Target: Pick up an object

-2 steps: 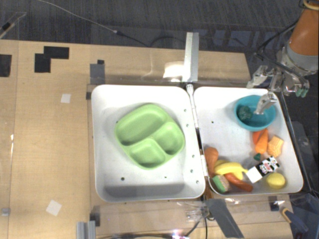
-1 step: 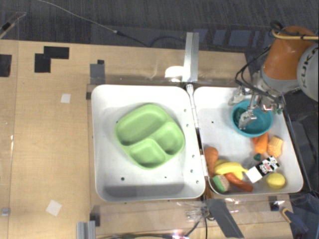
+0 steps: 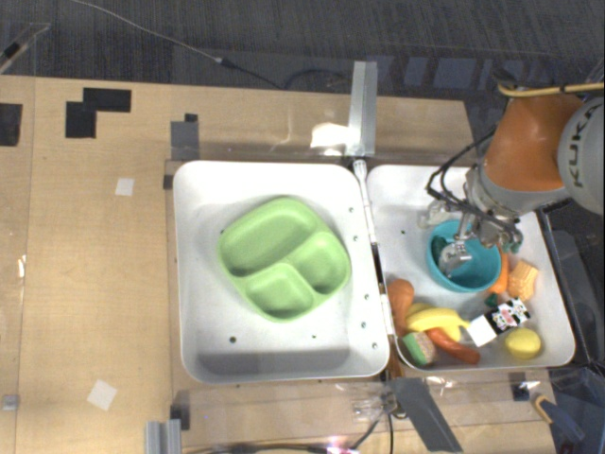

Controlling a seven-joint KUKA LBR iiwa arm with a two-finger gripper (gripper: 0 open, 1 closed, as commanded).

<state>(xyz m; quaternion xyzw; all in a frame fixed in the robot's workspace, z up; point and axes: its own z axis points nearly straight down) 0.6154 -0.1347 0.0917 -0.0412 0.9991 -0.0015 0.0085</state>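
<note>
**Spotter:** Your gripper (image 3: 460, 252) hangs over the right bin (image 3: 397, 189), right above the teal bowl (image 3: 465, 265); the arm (image 3: 539, 149) comes in from three o'clock with its orange band showing above the wrist; the metal fingertips dip inside the bowl's rim, toward its nine o'clock side.

**Operator:** Are the fingers gripping anything?

**Spotter:** You have nothing visible between them; whether they are spread or pressed together I cannot tell from this slant, since the wrist and cables cover most of the hand.

**Operator:** Where are the objects, then?

**Spotter:** All of your candidates sit in the right bin, crowded toward its six o'clock edge; the bowl stands near the middle; at the bowl's seven o'clock lies a carrot (image 3: 402, 299), orange and tilted; just below it a banana (image 3: 438, 322) lies across, touching a red pepper (image 3: 456, 348) at its five o'clock; a round green and pink piece (image 3: 418, 348) sits in the corner at seven o'clock; a lemon (image 3: 523, 344) rests at the bin's five o'clock corner; a small black and white block (image 3: 499, 319) lies between banana and lemon; an orange wedge (image 3: 522, 279) leans at the bowl's four o'clock, just beside its rim.

**Operator:** And the left bin?

**Spotter:** The left bin (image 3: 203, 348) holds a green divided plate (image 3: 284, 256), turned at an angle, sitting near the centre; well apart from your gripper.
</note>
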